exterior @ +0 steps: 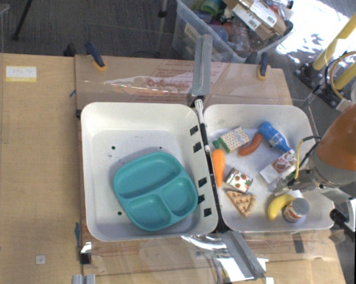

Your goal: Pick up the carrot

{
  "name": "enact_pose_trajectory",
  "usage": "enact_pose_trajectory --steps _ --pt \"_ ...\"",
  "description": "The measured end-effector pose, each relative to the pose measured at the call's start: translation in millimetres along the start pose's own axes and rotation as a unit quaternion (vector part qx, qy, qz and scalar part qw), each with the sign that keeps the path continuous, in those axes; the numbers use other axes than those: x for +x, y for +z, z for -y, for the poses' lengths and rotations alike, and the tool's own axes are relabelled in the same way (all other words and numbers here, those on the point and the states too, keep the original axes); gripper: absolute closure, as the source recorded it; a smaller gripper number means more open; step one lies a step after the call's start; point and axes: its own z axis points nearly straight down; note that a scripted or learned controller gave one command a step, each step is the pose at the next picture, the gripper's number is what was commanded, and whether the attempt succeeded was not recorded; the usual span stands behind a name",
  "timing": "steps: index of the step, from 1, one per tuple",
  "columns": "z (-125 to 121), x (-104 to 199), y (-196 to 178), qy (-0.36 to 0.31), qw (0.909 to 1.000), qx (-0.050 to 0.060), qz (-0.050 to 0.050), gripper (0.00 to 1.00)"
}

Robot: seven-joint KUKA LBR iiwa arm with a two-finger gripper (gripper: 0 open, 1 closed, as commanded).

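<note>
Where the carrot [218, 164] lies: in the right bin [258, 110], lengthwise against that bin's left wall, just beside the divider between the two bins.
Nearest neighbours: a strawberry box [239, 181] just beside the carrot's near end, a patterned box [234, 137] near its far end, and a pizza slice [241, 202] a little further toward the near rim.
Risk, wall: the wall seems to leave little room on the carrot's left. A pincer closing across it could strike the rim and shove the carrot instead of gripping it.
Risk, crowding: the strawberry box sits close enough to be caught or nudged along with the carrot.
Risk, shape: the carrot is smooth and tapered, so a grip near the thin end would likely slip off.
Risk, path: a low sweep across the bin could drag the banana [278, 206] or the can [295, 210].
Pincer [293, 184]: over the right part of the right bin, just above the banana. I cannot tell whether it is wide or narrow, and nothing shows in it.
Carrot to pincer: well apart, with the carrot toward the view's left and the strawberry box between them.
Further out: a sausage [251, 145], a blue bottle [274, 136], and a teal plate [156, 191] in the left bin [96, 141].
</note>
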Motion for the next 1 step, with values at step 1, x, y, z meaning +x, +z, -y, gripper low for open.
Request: enact_pose_trajectory --steps 1 --pt "0.2 0.0 0.1 0.000 1.0000 0.000 0.000 0.00"
